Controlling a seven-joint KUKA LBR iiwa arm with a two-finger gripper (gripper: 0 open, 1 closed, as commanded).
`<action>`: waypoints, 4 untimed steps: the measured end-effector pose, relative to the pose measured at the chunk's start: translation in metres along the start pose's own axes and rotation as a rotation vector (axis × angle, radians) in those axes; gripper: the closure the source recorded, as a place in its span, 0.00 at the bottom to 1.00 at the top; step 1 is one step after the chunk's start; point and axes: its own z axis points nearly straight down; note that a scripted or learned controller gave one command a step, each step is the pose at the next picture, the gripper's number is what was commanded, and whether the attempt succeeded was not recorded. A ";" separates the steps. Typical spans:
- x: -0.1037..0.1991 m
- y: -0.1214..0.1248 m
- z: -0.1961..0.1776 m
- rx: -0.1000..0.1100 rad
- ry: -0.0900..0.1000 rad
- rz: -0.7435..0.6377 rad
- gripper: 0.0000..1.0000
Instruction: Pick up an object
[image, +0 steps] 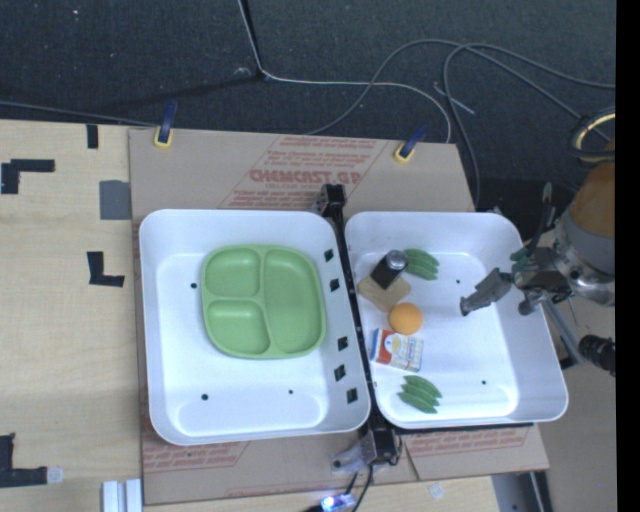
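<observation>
Rightward, end effector (487, 292) overhangs right bin's (500, 228) rim.

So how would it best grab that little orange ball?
Probably straight down from above, fingers closing across the orange ball's widest middle. It is round, so any angle works, but the tan block and the small packet crowd two sides.

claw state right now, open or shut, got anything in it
claw: over the right bin, nothing seen in it; open or shut cannot be told.
</observation>
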 end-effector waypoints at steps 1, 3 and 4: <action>0.000 0.002 -0.006 -0.012 -0.002 -0.004 0.00; 0.011 0.005 0.092 -0.008 -0.002 -0.004 0.00; 0.008 0.003 0.155 -0.011 -0.003 -0.002 0.00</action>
